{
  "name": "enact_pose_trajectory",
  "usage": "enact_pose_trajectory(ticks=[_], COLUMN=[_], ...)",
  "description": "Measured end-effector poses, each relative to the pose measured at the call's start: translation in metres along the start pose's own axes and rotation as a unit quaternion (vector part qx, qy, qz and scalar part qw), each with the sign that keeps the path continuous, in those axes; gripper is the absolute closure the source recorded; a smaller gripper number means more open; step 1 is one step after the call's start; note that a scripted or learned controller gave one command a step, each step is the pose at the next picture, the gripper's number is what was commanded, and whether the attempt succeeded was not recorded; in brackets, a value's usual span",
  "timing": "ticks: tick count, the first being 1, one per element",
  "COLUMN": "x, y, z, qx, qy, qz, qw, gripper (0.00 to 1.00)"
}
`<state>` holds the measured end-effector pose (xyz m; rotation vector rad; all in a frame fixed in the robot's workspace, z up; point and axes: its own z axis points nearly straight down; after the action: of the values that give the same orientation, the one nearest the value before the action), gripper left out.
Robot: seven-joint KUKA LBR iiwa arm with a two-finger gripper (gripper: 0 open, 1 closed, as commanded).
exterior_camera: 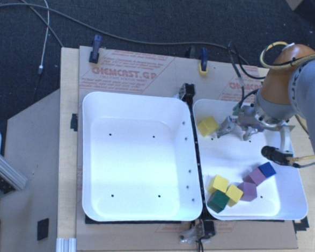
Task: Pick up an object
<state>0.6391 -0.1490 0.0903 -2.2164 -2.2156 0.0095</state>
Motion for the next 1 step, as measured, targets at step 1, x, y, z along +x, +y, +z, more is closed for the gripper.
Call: enact_pose_trajectory(ticks=[1], x=[-0.0573], y=[-0.0434], z=[-0.0702], qx=[-0.006], qy=[-0.002], qz=[0.002], qw=[1.0], gripper=[0.0])
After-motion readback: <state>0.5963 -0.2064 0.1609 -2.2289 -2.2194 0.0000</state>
